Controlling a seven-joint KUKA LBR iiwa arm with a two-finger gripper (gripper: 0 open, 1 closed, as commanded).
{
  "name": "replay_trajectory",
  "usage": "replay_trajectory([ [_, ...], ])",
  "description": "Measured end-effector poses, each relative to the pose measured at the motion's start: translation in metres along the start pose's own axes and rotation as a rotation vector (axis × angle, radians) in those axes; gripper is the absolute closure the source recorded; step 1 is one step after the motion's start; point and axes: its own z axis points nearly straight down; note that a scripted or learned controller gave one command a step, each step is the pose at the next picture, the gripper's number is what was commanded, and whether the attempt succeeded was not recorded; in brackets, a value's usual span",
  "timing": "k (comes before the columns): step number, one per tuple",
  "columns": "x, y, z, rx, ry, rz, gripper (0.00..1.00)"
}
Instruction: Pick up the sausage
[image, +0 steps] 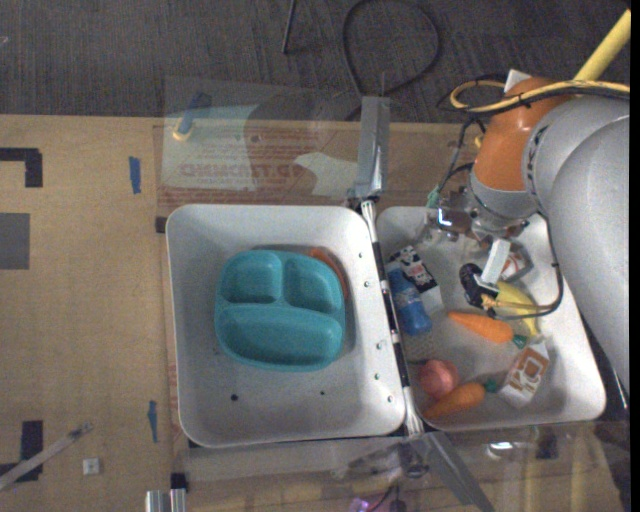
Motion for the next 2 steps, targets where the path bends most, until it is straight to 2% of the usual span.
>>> replay_trajectory([
  [1, 0.0024, 0.0015, -0.0121, -0.005, 0.001, -0.004, 1.0],
  [2, 0.0029, 0.0014, -0.0119, -0.004, 0.001, -0.004, 0.0],
])
